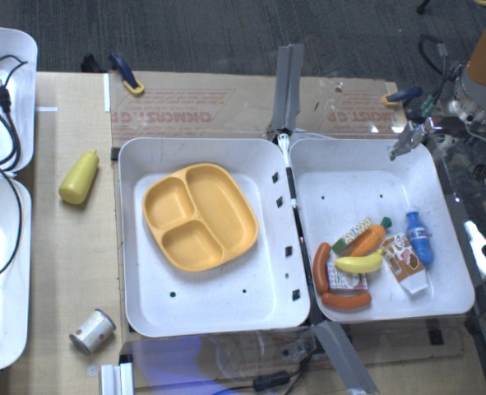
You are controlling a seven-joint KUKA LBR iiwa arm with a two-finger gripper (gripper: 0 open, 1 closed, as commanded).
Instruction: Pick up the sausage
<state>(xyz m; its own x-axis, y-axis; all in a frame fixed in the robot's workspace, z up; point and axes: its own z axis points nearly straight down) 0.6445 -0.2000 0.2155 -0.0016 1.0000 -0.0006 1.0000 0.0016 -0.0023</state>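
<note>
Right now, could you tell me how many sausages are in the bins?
2, both in the right bin. One sausage lies along the left side of the toy pile, by the bin's left wall; the other sausage lies across the pile's near edge. Others could be hidden underneath.

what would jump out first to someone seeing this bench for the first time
The big yellow divided plate in the left bin draws the eye first. Next comes the bright cluster in the right bin's near corner: two sausages, a banana, a carrot and a blue bottle crowded together. The gripper hangs at that bin's far right rim, well apart from the food.
</note>
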